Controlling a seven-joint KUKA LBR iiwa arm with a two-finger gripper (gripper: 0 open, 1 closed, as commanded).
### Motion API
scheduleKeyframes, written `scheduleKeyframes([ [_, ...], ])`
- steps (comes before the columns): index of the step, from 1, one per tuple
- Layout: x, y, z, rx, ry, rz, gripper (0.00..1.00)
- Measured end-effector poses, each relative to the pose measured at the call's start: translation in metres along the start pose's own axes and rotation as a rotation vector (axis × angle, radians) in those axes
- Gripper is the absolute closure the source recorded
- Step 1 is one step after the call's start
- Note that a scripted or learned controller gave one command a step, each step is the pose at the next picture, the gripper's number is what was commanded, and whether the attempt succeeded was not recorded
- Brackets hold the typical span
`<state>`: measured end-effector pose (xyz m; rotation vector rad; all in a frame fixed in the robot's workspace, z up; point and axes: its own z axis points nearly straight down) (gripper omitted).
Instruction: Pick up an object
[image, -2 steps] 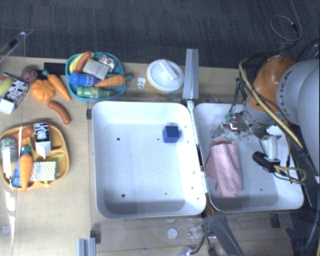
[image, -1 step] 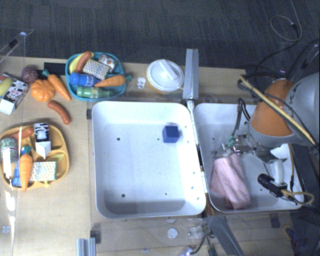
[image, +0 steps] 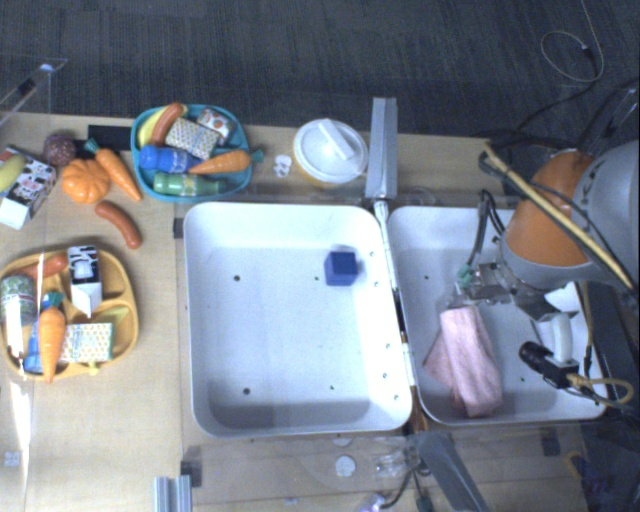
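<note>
- Gripper (image: 484, 288) of mine hangs low in the right bin (image: 440, 240), and my grey arm (image: 600, 215) with its orange band (image: 545, 225) hides most of it.
- Whether it is apart or together, I cannot tell.
- Just under my gripper, touching its tip as far as I can see, lies a pink cloth (image: 465, 362). It runs away from the tip toward the near wall of that same bin.
- Nothing in the picture tells me if the cloth is pinched or not.
- Well off to the side of my gripper, over the wall between the bins, a small blue block (image: 342, 267) sits alone in the left bin (image: 230, 390).
- Much farther off that way, on the bench, are a blue bowl of toy food (image: 190, 153) and a yellow tray of toy food (image: 66, 312).
- A white lid (image: 330, 148) rests behind the bins.
</note>
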<state>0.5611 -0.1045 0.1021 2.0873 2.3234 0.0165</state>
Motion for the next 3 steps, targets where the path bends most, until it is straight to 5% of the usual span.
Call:
scheduleKeyframes([
  [1,-0.002,-0.001,-0.004,0.018,0.004,0.244,1.0],
  [2,-0.006,-0.039,0.01,-0.002,0.002,0.37,1.0],
  [3,-0.006,-0.009,-0.074,0.017,0.004,0.206,1.0],
])
